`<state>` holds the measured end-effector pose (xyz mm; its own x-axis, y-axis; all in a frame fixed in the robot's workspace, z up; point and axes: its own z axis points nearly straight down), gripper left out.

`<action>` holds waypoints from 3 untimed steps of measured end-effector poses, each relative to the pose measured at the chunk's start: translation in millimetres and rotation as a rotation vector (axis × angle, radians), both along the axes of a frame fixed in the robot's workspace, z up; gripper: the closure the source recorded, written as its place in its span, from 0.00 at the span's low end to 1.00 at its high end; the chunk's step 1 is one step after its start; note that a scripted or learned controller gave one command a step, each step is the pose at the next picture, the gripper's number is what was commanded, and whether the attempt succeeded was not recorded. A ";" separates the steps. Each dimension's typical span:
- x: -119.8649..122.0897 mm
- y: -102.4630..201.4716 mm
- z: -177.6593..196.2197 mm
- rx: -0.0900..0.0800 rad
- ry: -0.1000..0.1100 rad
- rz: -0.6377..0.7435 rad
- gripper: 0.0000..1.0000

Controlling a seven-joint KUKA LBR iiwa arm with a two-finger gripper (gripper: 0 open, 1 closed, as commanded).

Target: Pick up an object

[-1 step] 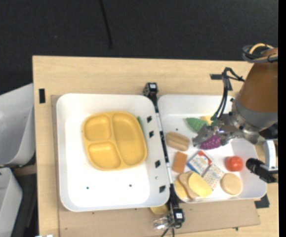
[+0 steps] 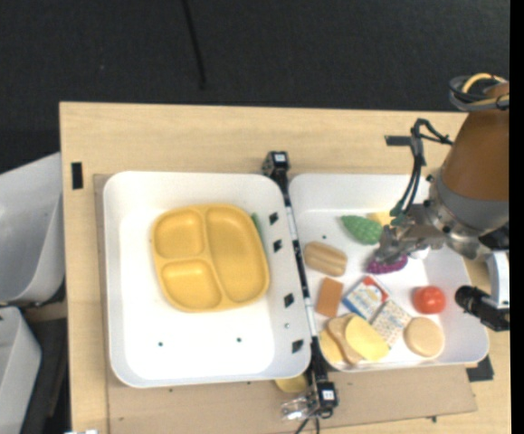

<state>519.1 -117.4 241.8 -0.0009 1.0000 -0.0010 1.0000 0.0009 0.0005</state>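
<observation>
Over the right-hand bin on the desk, the pincer hangs at a purple grape bunch, its fingers' spread impossible to tell, and the crowded green toy nearby could be knocked or grabbed instead.

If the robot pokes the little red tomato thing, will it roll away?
Probably. The red tomato looks round and smooth, so a poke could easily send it rolling. It sits on bare floor in the right bin, with a round tan piece just beside it that might stop it on that side. Its smooth skin may also slip between fingers.
</observation>
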 end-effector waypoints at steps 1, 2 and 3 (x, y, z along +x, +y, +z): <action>-28.9 59.2 64.2 0.002 -0.005 0.008 1.00; -28.4 48.6 112.3 -0.001 -0.005 0.002 1.00; -30.8 -4.1 34.6 -0.001 0.008 -0.006 1.00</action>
<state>488.4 -121.6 276.3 0.0053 1.0000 -0.0020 1.0000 -0.0054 -0.0075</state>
